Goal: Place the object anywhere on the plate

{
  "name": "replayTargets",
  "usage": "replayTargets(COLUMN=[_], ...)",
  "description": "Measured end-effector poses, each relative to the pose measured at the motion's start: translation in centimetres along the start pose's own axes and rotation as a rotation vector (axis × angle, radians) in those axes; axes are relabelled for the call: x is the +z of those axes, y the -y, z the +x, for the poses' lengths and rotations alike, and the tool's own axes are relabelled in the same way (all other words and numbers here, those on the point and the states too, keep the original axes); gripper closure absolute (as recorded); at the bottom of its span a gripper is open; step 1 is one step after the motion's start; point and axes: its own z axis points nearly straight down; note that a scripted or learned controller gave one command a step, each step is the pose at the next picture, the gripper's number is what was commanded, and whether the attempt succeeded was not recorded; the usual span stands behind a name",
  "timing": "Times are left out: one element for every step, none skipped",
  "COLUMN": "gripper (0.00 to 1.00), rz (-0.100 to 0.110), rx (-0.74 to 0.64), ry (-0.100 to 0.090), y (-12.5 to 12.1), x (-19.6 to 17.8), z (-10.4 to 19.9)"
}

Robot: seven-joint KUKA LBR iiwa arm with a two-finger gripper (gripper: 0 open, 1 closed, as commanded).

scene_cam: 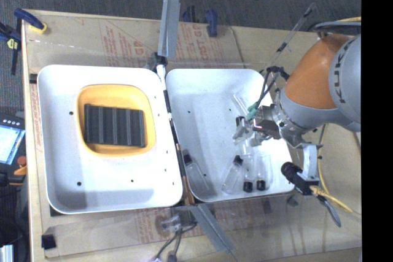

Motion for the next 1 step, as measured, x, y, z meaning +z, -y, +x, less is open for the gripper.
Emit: replayTargets(gripper=[1.0], rz=[0.002], rx=[-0.087], ry=[-0.001], y=[-2.7], x=[-2.76], z=[7.34])
